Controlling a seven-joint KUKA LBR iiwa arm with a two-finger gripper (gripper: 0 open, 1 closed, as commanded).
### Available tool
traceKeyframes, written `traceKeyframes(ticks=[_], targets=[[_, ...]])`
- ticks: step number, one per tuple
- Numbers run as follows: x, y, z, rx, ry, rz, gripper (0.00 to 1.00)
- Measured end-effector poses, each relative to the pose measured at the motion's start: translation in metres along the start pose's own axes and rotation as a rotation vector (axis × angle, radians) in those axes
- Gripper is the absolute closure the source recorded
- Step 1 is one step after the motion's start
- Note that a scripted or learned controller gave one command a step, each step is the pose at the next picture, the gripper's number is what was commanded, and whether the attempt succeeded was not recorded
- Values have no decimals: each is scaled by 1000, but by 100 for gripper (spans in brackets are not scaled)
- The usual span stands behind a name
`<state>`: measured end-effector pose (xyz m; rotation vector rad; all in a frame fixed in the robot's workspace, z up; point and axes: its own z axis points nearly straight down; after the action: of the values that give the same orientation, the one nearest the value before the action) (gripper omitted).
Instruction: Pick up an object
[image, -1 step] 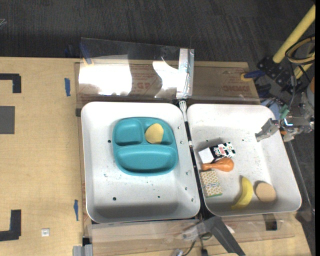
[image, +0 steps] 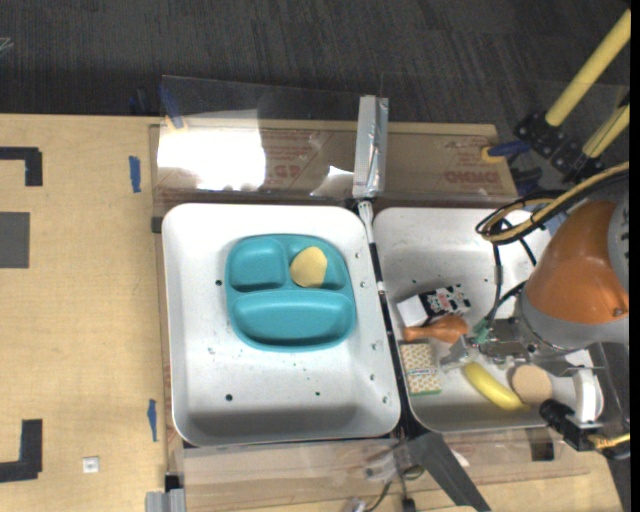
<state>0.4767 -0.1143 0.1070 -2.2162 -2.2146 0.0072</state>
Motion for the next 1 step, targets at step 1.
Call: traceKeyframes(ticks=[1], targets=[[-13,38,19,-12,-2,70,0]])
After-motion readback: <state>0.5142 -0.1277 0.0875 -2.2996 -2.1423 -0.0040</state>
